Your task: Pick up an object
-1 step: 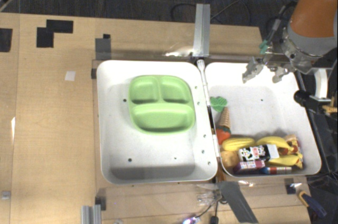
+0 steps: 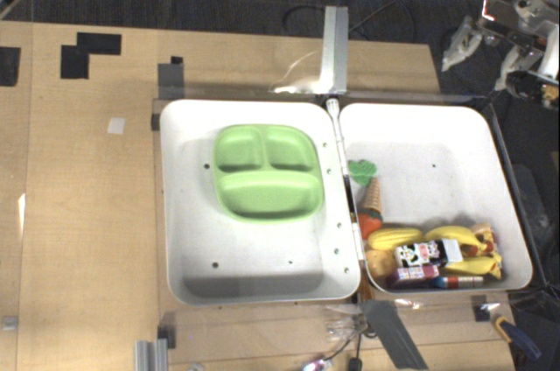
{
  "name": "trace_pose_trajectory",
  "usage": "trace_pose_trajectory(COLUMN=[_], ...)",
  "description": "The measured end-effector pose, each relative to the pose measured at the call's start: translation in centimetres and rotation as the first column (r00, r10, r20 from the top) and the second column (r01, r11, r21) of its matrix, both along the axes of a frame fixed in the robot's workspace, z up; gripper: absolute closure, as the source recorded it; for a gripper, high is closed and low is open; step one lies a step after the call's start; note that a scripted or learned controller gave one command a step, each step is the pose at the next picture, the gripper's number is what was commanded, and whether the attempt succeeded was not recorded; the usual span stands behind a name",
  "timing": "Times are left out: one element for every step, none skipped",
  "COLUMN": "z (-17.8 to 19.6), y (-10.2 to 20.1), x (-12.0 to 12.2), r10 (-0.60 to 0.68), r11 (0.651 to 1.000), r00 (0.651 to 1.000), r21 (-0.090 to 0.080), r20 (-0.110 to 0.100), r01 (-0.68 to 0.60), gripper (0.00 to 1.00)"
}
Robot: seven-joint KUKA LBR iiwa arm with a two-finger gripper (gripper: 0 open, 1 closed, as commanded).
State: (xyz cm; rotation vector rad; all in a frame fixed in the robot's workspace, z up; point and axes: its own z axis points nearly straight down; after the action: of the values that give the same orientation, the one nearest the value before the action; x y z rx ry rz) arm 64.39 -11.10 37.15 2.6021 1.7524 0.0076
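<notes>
1. Objects for picking sit bunched in the near corner of the right bin [image 2: 455, 133]: two bananas [image 2: 420, 235], a small printed box [image 2: 418, 255], a dark marker-like stick [image 2: 429, 275] and a red piece at the near wall. They touch or overlap one another, likely because they slid together against the wall.
2. An ice-cream cone toy [image 2: 372, 196] and a green leafy piece [image 2: 360, 171] lie along the left wall of that bin, a little apart from the heap, so either looks easier to take cleanly.
3. The left bin [image 2: 188, 264] holds a green divided plate [image 2: 266, 171], lying flat near its middle, well apart from the toys. Its broad flat shape makes it a poor first choice for a two-finger grip.
4. The end effector [image 2: 490, 45] hangs at the far right, beyond the far rim of the right bin and over the dark floor, well apart from every object. Its pale fingers [image 2: 460, 44] appear spread, with nothing between them.
5. No pick has begun, I judge; the arm looks parked clear so the camera sees both bins unobstructed.
6. A descent into the heap risks nudging neighbours or pinching two things at once.
</notes>
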Motion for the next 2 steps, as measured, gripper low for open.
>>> trace_pose_trajectory(z=[-11.6,-22.4], y=[4.4,2.3], x=[0.7,-7.7], r10=[0.093,0.101], r11=[0.996,0.995], r00=[0.996,0.995], r21=[0.002,0.002], r20=[-0.006,-0.004], r01=[-0.093,-0.101], gripper=[0.0,0.0])
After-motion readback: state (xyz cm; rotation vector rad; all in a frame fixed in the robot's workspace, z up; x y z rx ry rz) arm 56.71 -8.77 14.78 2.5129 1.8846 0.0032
